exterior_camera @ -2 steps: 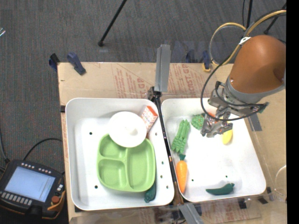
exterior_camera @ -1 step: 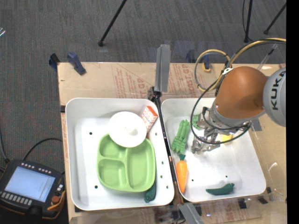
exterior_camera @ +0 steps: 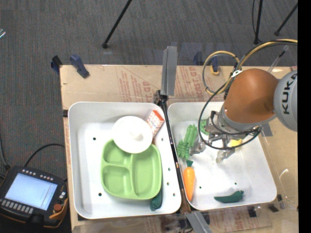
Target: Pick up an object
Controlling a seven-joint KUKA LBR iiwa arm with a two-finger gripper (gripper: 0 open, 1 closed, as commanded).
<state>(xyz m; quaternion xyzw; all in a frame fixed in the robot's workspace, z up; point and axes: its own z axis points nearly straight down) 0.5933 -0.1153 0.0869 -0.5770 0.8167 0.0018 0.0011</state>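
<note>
Spread apart and holding nothing, the jaws of our two-finger gripper hang low over the right white bin, beside a ridged green plastic vegetable toy near the bin's left wall. We judge it light, stiff and slightly slippery; grasping across its narrow middle seems best.

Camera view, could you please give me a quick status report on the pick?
Gripper low in the right bin, nothing visibly held. Green toy just beside it; carrot and dark green pepper lie apart. Nothing blocking.
</note>
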